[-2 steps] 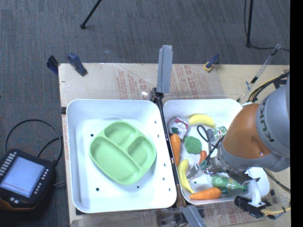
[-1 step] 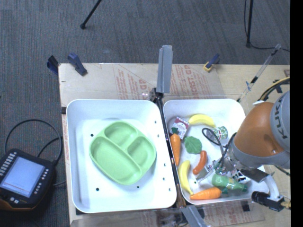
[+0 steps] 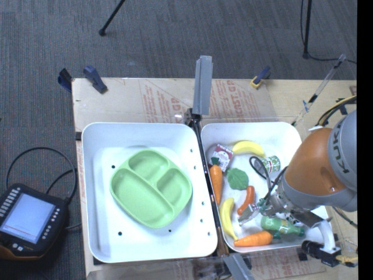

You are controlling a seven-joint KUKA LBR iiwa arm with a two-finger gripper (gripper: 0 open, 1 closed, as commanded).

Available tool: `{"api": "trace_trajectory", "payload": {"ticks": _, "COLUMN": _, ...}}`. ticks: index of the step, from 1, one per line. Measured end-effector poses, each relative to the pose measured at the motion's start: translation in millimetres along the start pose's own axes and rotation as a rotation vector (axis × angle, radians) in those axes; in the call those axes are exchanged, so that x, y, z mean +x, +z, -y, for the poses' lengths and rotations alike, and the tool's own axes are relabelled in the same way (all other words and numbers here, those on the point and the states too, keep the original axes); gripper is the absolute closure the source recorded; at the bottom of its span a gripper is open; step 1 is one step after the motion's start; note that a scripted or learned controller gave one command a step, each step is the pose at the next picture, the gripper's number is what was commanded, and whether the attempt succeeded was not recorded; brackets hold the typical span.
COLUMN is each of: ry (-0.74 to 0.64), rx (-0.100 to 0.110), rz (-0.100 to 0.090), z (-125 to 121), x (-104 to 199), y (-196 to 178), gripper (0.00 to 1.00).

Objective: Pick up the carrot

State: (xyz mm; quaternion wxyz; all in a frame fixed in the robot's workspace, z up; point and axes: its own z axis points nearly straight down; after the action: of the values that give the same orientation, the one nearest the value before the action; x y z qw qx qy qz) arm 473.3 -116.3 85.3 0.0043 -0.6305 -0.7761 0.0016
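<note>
Carrot-hunting is the job, and there are two candidates, so let's work down from the big stuff. The brown cardboard-covered tabletop (image 3: 140, 98) carries the pair of bins. The left white bin (image 3: 93, 156) holds a pale green divided plastic plate (image 3: 151, 186). The right white bin (image 3: 288, 134) is where the action is.

The grey arm with its orange band (image 3: 312, 165) reaches in over that bin's near right part. Its gripper (image 3: 250, 213) hangs low among the toys, and from this angle I can't tell whether it is spread or clenched. Nothing shows as held.

Now the targets. The long orange carrot with a green top (image 3: 216, 182) lies along the bin's left wall. The second orange carrot (image 3: 253, 238) rests against the front wall, just below the gripper, beside a green plastic bottle (image 3: 281, 225). Also close by are a yellow toy banana (image 3: 227, 217) and a small red-orange pepper (image 3: 247, 198).

My read: this is the approach, with the pick not yet made. The next move calls for settling squarely over one carrot, likely the front one, while keeping clear of the bottle and banana.
</note>
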Motion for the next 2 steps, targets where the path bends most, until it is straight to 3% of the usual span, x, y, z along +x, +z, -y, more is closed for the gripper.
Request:
{"api": "trace_trajectory", "payload": {"ticks": 1, "ry": 0.215, "rx": -0.003, "rz": 0.002, "z": 19, "x": -94, "y": -147, "gripper": 0.0}}
{"api": "trace_trajectory", "payload": {"ticks": 2, "ry": 0.334, "rx": 0.0, "rz": 0.0, "z": 3, "x": -63, "y": -55, "gripper": 0.0}}
